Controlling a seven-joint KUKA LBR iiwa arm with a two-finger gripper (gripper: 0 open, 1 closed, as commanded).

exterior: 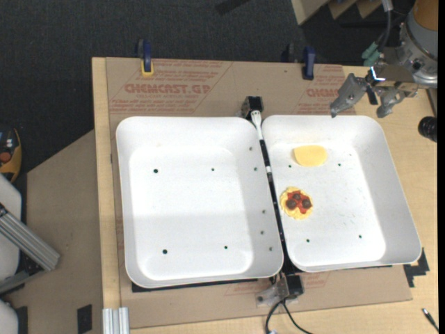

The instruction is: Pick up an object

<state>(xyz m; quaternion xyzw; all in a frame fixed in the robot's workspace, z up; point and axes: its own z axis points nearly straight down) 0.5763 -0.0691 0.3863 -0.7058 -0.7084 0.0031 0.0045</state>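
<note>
Camera view shows my pincer (pixel 363 100) released, fingers apart, grasping nothing, above the far rim of the right bin (pixel 389 207). This bin holds a yellow piece (pixel 309 156) and, nearer, a piece with red spots (pixel 297 203). Nothing blocks them; the left bin (pixel 188 193) lies beside.

Smooth white bins (pixel 188 134) (plastic-looking), matt cardboard (pixel 208 82).

Two objects (pixel 309 156) (pixel 297 202) in right bin (pixel 389 186), left bin (pixel 139 186) beside it
</note>
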